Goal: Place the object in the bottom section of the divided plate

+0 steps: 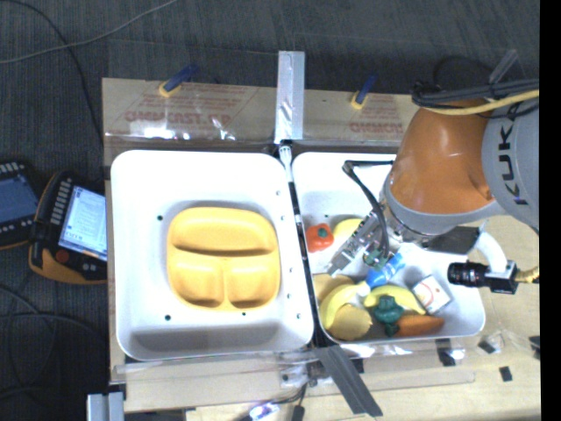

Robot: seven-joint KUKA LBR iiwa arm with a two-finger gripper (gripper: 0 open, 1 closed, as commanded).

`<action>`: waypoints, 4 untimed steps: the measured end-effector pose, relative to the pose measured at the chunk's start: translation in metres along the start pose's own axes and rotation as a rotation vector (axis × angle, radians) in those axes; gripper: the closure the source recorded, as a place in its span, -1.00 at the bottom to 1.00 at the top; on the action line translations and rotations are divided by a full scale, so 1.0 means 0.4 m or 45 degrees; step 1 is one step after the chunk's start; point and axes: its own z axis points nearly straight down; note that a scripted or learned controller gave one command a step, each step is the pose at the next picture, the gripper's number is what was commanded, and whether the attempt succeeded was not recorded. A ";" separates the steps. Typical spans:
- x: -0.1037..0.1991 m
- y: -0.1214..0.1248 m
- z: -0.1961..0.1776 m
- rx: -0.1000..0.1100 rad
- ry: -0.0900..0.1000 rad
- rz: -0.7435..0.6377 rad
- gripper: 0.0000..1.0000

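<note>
The divided plate (224,257) is yellow and lies in the middle of the left bin (140,235). It has one long section at its 12 o'clock side and two smaller sections at its 6 o'clock side; all three look bare.

The object to be placed is, I judge, not yet chosen. The candidates lie in a heap in the right bin (465,318): a small red piece with a green top (319,235) at the bin's 9 o'clock side, a yellow rounded piece (344,312) toward 7 o'clock, a green piece (387,309), an orange carrot-like piece (419,324) near 6 o'clock, and a small white box (431,293).

The gripper (366,248) hangs over this heap, its long axis slanted toward 7 o'clock. Whether its fingers are apart or together I cannot tell; metal parts and a blue item (386,270) crowd around the tip.

From the gripper, the plate lies at 9 o'clock, across the wall between the bins. The coming carry must go that way and end over the plate's 6 o'clock sections.
</note>
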 end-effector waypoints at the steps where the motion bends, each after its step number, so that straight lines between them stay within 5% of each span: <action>1: -0.064 -0.073 0.044 0.001 0.003 -0.307 1.00; 2: 0.057 0.087 0.019 -0.002 0.002 -0.759 1.00; 3: 0.054 0.057 0.110 -0.002 0.004 -0.585 1.00; 4: 0.065 0.071 0.081 -0.001 0.000 -0.716 1.00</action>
